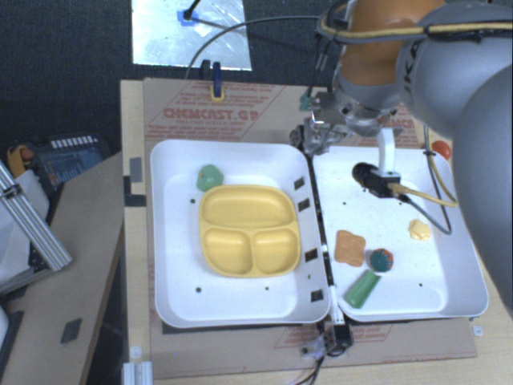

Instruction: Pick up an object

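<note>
Your gripper point(315, 137) sits at the far end of the bins, right over the seam where the left bin point(160, 239) meets the right bin point(461, 283), with the arm point(465, 62) reaching in above the right bin's far corner. You cannot tell from this angle whether it is released or clenched, and nothing shows in its grasp.

The nearest loose thing is the green lump point(210, 177) in the left bin, off to the gripper's left and touching the far edge of the yellow divided tray point(247, 229).

In the right bin, well apart from the gripper toward the near side, you have an orange flat piece point(350, 248), a multicoloured ball point(380, 259) just beside it, and a green cylinder point(361, 288) lying tilted just below them. A pale yellow piece point(419, 230) lies further right.
</note>
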